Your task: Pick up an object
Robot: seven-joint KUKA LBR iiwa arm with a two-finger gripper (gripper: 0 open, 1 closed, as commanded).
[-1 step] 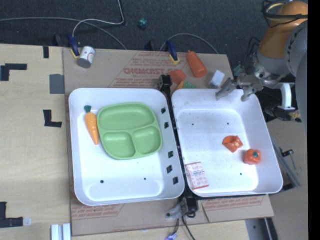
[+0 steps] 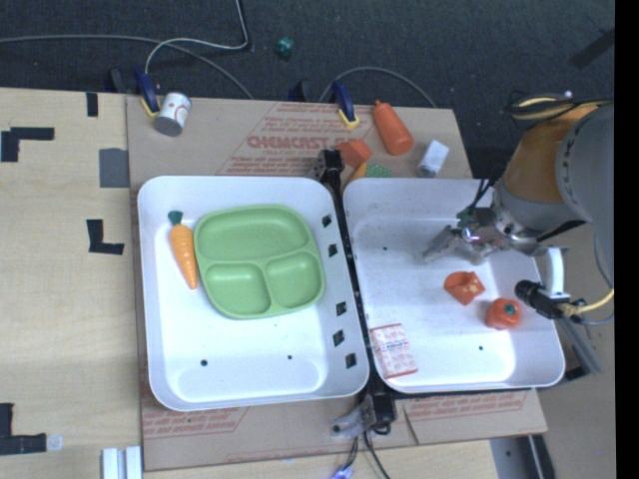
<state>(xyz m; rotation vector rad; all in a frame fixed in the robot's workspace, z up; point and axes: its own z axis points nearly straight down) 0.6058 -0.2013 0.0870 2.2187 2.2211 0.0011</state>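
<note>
My gripper (image 2: 436, 247) hangs over the upper middle of the right bin (image 2: 399, 203), its fingers pointing left and spread open with nothing between them. Just below and to its right lies a small orange-red piece (image 2: 464, 286) on the bin floor. A red tomato-like piece with a green top (image 2: 503, 313) lies further right, near the bin's right wall. A small red and white packet (image 2: 390, 349) lies at the bin's lower left. In the left bin (image 2: 160, 347) a carrot (image 2: 183, 252) lies beside a green divided plate (image 2: 260, 259).
Behind the bins on the cardboard lie an orange bottle-shaped piece (image 2: 392, 128), a small orange block (image 2: 354, 154), a grey-white cube (image 2: 433, 158) and a small can (image 2: 173, 112). Blue clamps and cables run along the back edge. The arm's body fills the right side.
</note>
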